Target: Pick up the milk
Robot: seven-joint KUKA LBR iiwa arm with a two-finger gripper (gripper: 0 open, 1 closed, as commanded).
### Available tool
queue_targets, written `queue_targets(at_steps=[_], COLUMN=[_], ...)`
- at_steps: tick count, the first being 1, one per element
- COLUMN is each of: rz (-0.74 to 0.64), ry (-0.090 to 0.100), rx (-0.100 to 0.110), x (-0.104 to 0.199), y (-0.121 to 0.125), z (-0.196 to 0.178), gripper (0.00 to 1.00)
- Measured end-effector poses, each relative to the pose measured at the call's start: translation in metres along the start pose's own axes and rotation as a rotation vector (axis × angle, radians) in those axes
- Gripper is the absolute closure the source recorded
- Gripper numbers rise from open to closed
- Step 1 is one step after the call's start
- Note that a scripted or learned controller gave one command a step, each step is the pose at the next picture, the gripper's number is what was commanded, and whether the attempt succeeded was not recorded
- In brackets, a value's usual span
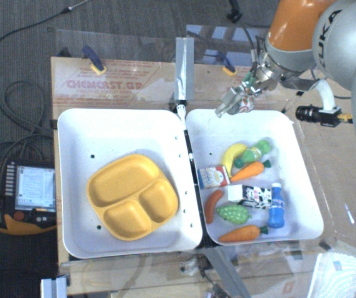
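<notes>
Milk carton (pixel 250 195) lying flat on its side in the right bin (pixel 302 166), roughly mid-bin toward the front. Small white box with black cow-style patches on the right half and a plain white end on the left. Touching a blue bottle (pixel 276 207) with a white cap on its right, a bumpy green toy veg (pixel 233 213) just below its left end, an orange carrot (pixel 248 172) just above. Another carrot (pixel 241 233) along the front wall, a red sausage-shaped piece (pixel 213 205) to the left, a little red-and-blue carton (pixel 212 177) up from that, plus a yellow banana (pixel 232 156) and something green (pixel 256 151) near the back.

Tool (pixel 233 102) hanging over the back rim of the right bin, well apart from the milk, tilted down-left. Can't tell whether open or closed at this angle; nothing visibly gripped.

Left bin (pixel 78 135) holding a yellow divided tray (pixel 133 195). Both bins sitting on the table (pixel 122 85).
</notes>
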State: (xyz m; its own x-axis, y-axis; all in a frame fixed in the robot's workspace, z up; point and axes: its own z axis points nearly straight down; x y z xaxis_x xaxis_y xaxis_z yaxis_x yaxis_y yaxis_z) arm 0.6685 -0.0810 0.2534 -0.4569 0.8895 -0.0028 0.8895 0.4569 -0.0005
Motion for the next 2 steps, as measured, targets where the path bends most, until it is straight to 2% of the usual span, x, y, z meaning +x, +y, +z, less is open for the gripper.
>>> queue_targets(at_steps=[1,2], rz=[-0.106,-0.199], ry=[0.001,0.001], rx=[-0.001,0.0], x=[0.0393,0.0346], y=[0.0204,0.0177], z=[-0.0128,-0.0033], gripper=[1.0,1.0])
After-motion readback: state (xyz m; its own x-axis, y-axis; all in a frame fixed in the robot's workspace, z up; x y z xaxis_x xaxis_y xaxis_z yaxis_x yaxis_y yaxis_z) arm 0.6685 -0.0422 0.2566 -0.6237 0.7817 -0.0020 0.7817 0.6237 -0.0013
